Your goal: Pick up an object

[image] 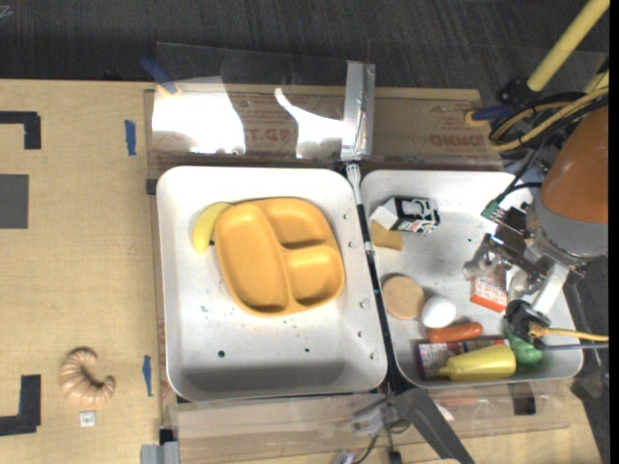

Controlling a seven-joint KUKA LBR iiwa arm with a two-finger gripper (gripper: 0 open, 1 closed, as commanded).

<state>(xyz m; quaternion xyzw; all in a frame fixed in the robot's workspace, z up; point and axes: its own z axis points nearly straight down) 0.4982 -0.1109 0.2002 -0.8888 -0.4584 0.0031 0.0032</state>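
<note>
Tool (505, 276) low over right bin (440, 184), beside orange packet (489, 294).

Right bin holds the pickable bits: round tan disc (402, 296) w/ a white egg (438, 313) touching its lower right; orange carrot (455, 333) lying flat just below; yellow bottle-like item (481, 362) on its side at the front wall — green piece (527, 352) at its right end. Tan block (385, 239) and black-white box (412, 215) sit toward the back.
</note>
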